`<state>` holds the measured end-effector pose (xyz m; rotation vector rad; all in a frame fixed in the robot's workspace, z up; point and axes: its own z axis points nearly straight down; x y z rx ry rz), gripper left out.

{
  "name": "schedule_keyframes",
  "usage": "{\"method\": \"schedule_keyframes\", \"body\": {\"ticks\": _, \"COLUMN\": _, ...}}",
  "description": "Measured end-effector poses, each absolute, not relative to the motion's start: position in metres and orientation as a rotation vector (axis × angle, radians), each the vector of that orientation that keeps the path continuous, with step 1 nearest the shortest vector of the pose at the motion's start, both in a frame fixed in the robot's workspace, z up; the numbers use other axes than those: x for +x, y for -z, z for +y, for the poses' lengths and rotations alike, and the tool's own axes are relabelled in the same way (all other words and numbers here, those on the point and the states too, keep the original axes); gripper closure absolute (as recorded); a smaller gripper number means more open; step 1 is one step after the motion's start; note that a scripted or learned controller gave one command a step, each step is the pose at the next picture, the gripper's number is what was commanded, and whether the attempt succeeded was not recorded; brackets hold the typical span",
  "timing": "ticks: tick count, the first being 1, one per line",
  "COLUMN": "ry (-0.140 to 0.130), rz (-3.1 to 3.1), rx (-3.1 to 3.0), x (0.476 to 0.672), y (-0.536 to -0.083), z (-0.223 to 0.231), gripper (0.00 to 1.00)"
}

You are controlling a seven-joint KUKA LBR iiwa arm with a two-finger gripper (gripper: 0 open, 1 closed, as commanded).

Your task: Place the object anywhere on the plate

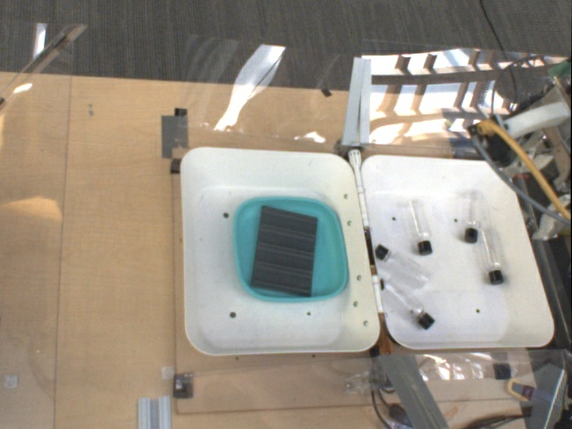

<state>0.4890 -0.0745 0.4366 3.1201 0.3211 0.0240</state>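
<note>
A dark grey ribbed rectangular block (285,252) lies flat on the teal plate (334,262) in the left white bin (206,266). The block sits near the plate's middle, slightly tilted, and nothing touches it.
The right white bin (518,320) holds several clear tubes with black caps (418,229) and a loose black cap (381,251). Cables and a metal frame (500,105) crowd the back right. Bare wooden bench (89,239) lies to the left.
</note>
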Motion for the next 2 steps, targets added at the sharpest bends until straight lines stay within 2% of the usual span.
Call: {"method": "schedule_keyframes", "body": {"ticks": 2, "ry": -0.021, "rz": 0.322, "rx": 3.120, "x": 0.489, "y": -0.436, "z": -0.090, "gripper": 0.00}}
